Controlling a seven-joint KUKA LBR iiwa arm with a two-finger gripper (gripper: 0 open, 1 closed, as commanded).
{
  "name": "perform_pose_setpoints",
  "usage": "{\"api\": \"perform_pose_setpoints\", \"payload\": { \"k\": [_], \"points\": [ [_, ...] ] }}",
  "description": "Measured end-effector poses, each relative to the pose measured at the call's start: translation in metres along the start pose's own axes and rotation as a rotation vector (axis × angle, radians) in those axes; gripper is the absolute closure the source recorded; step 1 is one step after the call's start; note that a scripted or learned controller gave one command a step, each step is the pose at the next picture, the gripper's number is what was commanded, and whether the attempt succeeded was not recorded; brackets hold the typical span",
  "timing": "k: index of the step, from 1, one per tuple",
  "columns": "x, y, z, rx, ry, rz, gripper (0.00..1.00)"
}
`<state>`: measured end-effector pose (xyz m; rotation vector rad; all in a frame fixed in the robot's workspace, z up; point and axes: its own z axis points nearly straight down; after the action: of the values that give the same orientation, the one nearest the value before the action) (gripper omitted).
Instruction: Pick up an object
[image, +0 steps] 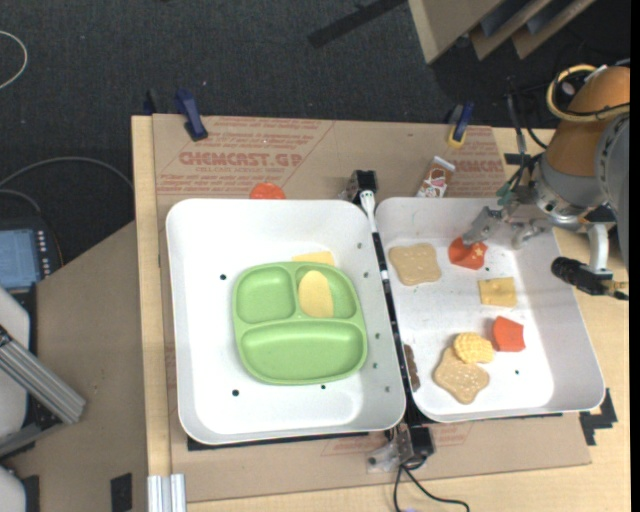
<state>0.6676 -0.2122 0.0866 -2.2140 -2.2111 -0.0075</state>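
One red piece (467, 253) lies touching the tool (487, 225) tip in the right bin (570, 330); tool's grip unclear.

Two smooth, glossy white plastic bins (190, 330) sit on a matt brown cardboard sheet (240, 150) printed in red. A matt green plastic divided plate (290, 350) lies in the left bin, rough-looking toy crackers (460, 378) in the right.
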Motion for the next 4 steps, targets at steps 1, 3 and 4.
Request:
{"api": "perform_pose_setpoints", "payload": {
  "k": [1,3,4],
  "points": [
    [0.123,0.000,0.003,-0.004,-0.007,-0.012,0.00],
    [0.090,-0.009,0.002,-0.011,-0.014,-0.003,0.00],
    [0.106,-0.044,0.003,0.000,-0.010,0.000,0.00]
  ]
}}
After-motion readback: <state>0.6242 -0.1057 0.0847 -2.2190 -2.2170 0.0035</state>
